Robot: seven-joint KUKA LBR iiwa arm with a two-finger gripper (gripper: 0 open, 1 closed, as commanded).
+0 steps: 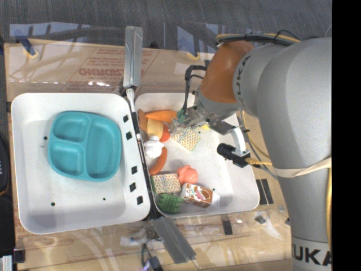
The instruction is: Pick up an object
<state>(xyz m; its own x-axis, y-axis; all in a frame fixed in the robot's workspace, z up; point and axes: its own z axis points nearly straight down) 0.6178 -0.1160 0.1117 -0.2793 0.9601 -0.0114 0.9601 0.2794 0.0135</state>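
Bench with two white bins. Left bin (pixel 22 151): teal divided plate (pixel 84 144), far left of jaws, ample room. Right bin (pixel 248 191): carrot (pixel 161 116) beside jaws; waffle piece (pixel 189 139) directly below gripper (pixel 183 120). Jaw state: cannot tell. Carton (pixel 197 195) near front wall, cramped.

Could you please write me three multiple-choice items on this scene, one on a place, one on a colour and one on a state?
1. Where is the tray?
A. left bin
B. right bin
C. on the floor

2. What colour is the tray?
A. red
B. teal
C. yellow

3. Where is the gripper?
A. over the left bin
B. off the bench
C. low in the right bin

Answers: 1 A, it lies alone in the left bin. 2 B, its surface is teal. 3 C, it sits among the items by the carrot.
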